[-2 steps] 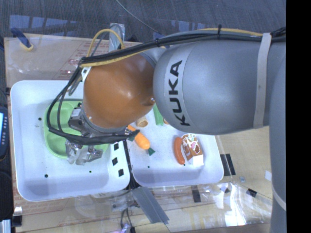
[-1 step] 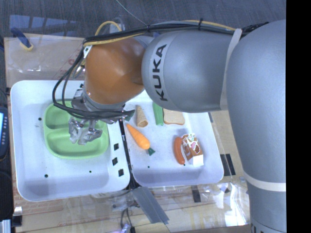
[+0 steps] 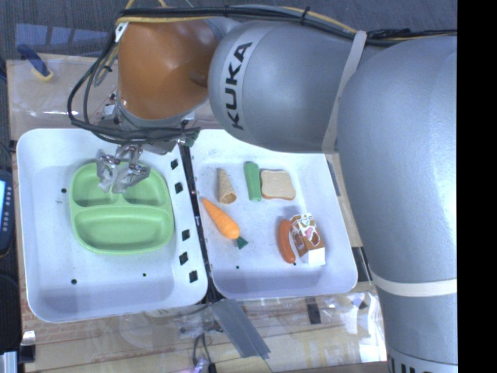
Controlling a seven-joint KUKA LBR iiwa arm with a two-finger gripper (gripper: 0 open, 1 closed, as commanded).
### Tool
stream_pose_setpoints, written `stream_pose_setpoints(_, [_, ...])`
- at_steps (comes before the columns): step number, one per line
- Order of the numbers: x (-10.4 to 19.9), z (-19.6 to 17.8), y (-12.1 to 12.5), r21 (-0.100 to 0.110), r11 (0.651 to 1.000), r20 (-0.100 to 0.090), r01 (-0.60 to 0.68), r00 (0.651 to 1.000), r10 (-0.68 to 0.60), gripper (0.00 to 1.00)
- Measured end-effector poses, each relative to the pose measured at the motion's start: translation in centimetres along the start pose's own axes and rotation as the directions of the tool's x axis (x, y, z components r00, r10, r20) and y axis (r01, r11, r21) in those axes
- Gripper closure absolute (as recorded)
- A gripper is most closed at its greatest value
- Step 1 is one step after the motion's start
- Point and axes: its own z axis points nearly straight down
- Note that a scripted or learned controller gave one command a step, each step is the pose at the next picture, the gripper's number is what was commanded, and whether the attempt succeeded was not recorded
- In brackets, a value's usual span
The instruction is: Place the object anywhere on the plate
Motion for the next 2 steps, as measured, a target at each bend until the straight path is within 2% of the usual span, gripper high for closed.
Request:
stream_pose_setpoints(1, [-2.61, -1.98, 3.82, 0.0, 0.953, 0.002, 0.302, 0.953, -0.302, 1.0])
stream_pose_setpoints(2, [-3.22, -1.49, 4.73, -0.002, 0.833, 0.001, 0.554, 0.833, -0.554, 1.0])
